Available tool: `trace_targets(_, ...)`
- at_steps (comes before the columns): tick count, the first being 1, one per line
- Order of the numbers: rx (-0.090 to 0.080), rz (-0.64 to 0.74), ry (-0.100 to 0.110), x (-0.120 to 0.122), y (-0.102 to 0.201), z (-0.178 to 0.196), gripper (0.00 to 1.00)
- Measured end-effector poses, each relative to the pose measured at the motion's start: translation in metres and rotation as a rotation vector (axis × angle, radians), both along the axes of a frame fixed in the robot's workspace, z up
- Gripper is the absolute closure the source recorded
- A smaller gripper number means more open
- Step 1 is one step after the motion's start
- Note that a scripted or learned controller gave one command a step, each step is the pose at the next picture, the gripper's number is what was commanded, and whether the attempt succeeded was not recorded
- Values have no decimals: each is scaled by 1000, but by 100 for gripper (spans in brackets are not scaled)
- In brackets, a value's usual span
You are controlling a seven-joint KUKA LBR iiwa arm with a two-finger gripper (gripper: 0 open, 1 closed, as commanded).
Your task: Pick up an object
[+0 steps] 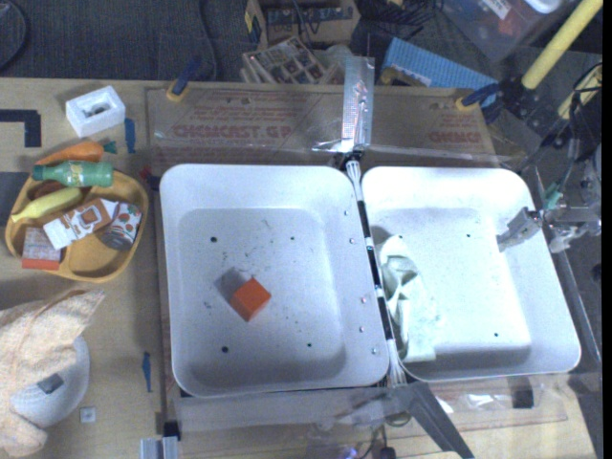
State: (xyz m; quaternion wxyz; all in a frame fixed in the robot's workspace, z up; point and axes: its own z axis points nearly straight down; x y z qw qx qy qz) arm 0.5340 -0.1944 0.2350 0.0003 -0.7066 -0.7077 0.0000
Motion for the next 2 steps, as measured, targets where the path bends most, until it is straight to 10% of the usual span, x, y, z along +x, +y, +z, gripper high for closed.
trace_targets(1,-1,53,0,60,48,-71,0)
trace_targets(2,-3,189,-12,20,89,-141,0)
